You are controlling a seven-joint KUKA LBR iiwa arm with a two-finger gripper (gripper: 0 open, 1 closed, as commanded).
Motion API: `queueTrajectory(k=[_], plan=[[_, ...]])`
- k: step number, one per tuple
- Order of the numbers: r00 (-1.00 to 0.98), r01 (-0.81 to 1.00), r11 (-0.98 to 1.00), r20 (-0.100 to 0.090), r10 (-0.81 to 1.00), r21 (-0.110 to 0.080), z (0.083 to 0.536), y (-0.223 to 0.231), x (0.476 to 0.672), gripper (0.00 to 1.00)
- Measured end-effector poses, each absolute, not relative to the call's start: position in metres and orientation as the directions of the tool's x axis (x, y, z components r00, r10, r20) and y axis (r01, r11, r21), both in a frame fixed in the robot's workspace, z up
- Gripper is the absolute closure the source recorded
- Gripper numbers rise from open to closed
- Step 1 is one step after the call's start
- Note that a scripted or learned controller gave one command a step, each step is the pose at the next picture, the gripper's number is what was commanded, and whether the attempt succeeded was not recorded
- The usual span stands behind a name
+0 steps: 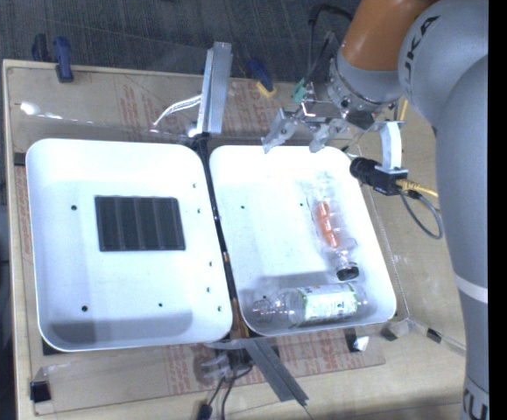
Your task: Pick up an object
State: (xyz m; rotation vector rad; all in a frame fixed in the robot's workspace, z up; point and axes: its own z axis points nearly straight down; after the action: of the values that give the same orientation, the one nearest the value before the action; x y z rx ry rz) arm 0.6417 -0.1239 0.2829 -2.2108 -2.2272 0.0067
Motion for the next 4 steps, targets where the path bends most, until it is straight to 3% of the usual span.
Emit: queueTrajectory(k=[1,2,3,4], plan=[[-0.050,0.999,0.050,-0.001,0.999,-0.006,0.193,-0.183,0.637,0.00],[-0.110,0.994,0.110,0.001,0.994,-0.004,0.197,-0.210,0.602,0.00],[-0.185,0.983,0.185,0.003,0.983,-0.005,0.175,-0.208,0.614,0.00],[-0.148,0.989,0.148,0.001,0.989,-0.004,0.135,-0.209,0.575,0.00]])
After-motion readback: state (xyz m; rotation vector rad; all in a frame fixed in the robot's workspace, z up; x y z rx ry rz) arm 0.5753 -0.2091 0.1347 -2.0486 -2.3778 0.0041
